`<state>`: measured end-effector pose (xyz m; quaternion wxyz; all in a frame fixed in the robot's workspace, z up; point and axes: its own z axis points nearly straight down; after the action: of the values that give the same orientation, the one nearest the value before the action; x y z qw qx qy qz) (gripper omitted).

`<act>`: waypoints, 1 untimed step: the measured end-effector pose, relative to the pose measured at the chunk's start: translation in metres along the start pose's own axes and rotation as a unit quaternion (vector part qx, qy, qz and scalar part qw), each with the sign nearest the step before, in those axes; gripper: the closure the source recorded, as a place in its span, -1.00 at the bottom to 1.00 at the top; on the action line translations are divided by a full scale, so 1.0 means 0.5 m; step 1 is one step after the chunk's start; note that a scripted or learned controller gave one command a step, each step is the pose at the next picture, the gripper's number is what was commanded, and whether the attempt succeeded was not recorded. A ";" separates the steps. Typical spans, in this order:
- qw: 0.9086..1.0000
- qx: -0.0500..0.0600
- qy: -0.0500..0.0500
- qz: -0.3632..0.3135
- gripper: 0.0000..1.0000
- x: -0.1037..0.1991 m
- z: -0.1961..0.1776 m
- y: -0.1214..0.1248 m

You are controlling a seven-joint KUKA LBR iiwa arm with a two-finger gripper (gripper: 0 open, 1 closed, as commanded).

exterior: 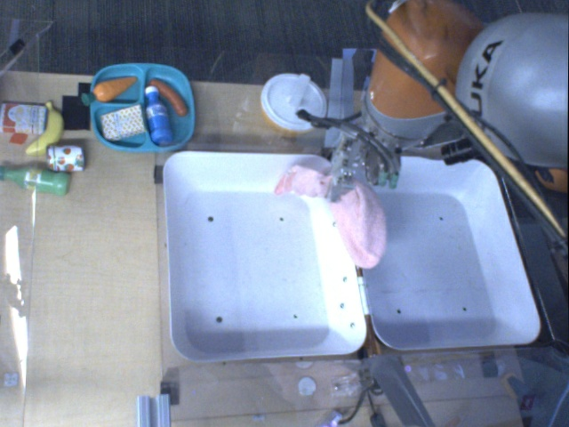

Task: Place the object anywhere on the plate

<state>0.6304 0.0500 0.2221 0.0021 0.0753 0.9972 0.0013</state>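
Pink cloth (356,221) across bins' shared edge

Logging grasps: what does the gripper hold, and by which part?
The gripper holds the pink cloth near its middle, its ends drooping over the bins' shared rim.

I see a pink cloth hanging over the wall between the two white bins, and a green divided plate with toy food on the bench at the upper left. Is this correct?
Not quite: the divided plate is blue, not green. The camera view shows it at the upper left on the bench, holding toy food. The rest stands: the pink cloth drapes over the wall between the left bin and right bin.
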 end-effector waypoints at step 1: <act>0.997 0.000 0.000 -0.077 1.00 0.027 0.004 0.080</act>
<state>0.6231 0.0916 0.2200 0.0018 -0.0017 1.0000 0.0013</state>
